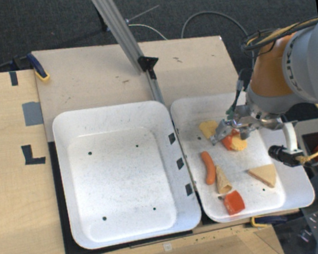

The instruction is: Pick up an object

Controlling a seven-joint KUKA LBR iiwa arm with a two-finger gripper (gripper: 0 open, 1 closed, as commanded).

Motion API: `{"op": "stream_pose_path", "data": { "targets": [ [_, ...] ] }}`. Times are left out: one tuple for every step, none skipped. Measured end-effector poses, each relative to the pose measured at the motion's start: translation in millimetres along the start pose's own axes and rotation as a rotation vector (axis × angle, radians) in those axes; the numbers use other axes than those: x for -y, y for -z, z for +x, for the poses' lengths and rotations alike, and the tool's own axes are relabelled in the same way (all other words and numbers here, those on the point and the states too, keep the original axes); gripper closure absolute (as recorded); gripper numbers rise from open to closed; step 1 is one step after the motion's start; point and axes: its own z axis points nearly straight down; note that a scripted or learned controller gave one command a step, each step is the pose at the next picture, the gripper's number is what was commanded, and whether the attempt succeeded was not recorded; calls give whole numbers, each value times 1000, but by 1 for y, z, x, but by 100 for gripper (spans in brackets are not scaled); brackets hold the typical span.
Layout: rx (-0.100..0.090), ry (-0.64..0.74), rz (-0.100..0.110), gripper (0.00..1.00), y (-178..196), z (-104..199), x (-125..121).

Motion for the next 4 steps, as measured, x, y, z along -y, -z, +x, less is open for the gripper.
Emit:
{"op": "stream_pose_path", "data": {
  "targets": [
    [10, 0, -24, 0, -23, -3, -5],
    [9, 1, -25, 100, -12, -2, -5],
    [0, 1, -10, 100, 31, 2, -6],
    [2, 0, -11, 100, 87, -8, -9]
  ]
}}
